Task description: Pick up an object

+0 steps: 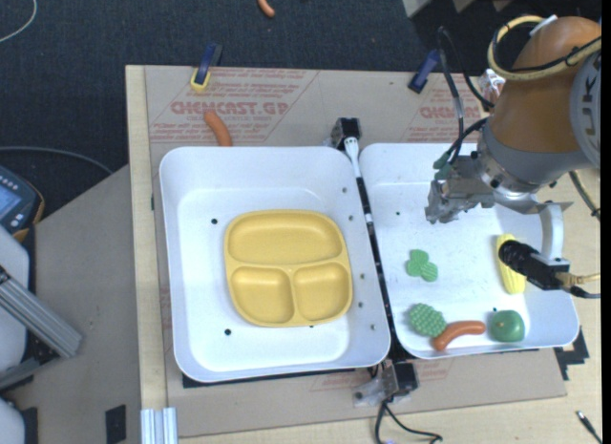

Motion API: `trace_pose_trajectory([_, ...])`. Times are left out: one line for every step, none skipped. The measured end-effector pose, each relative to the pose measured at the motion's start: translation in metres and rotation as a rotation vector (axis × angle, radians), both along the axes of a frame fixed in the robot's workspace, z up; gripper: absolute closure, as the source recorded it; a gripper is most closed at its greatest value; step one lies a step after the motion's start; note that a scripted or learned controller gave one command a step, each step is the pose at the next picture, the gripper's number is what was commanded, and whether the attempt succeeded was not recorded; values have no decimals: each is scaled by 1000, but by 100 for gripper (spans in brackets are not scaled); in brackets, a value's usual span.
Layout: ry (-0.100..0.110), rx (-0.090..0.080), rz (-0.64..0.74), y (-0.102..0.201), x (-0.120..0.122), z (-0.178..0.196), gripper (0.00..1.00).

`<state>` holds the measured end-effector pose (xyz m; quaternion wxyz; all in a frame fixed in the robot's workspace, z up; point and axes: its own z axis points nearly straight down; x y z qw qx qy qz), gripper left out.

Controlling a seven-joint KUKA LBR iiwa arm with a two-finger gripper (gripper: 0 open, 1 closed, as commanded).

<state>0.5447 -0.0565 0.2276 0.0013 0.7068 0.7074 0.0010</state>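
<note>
My end effector (pixel 447 205) at upper right bin (pixel 401 170), grip state I cannot tell, nothing seen held, green toy (pixel 420 265) just below it, green ball (pixel 506 326) lower right, yellow tray (pixel 286 266) in left bin (pixel 181 242)

The bench (pixel 286 98), topped with printed brown cardboard, carries two shallow white bins side by side, the left bin (pixel 181 242) touching the right bin (pixel 401 160). An orange sausage-shaped piece (pixel 219 128) lies on the cardboard just behind the left bin.
</note>
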Motion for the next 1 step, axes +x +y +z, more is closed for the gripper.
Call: trace_pose_trajectory([2, 1, 0, -1, -2, 0, 100])
